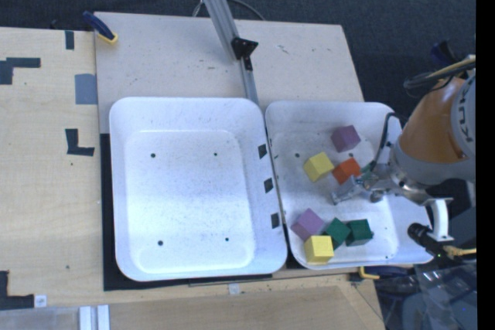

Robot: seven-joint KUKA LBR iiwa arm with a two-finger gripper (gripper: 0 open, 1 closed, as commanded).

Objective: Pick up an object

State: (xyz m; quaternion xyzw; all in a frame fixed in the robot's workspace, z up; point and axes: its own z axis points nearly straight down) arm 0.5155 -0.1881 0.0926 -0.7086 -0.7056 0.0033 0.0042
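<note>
Step in hand: you're closing in on a block in the right bin [384, 113], and the orange cube [347, 168] looks like the target, since the claw [352, 191] sits low, just beside and below it.
Where the target is: the orange cube lies mid-bin, touching or nearly touching the yellow cube [318, 166] on its left, with a purple cube [345, 138] near it toward the far wall.
Claw state: you can't tell from here whether it's released or clenched; the metal tip is small and blurred, and nothing shows between its parts, so don't count this as a hold.
How to do it well: my read is that you want the claw centred over the orange cube, not off its near edge, or it will push the block into the yellow one.
Watch for: crowding. A skewed descent could nudge both cubes together.
Other blocks: a second purple cube [308, 224], two green cubes [348, 231] and another yellow cube [319, 248] cluster near the bin's front, apart from the claw.
Arm pose: it reaches in from the right over the bin's rim, orange band [435, 127] high, wrist bent down and inward toward mid-bin.
Left bin [186, 185]: not in play.
Desk [46, 166]: just carries both bins.
</note>
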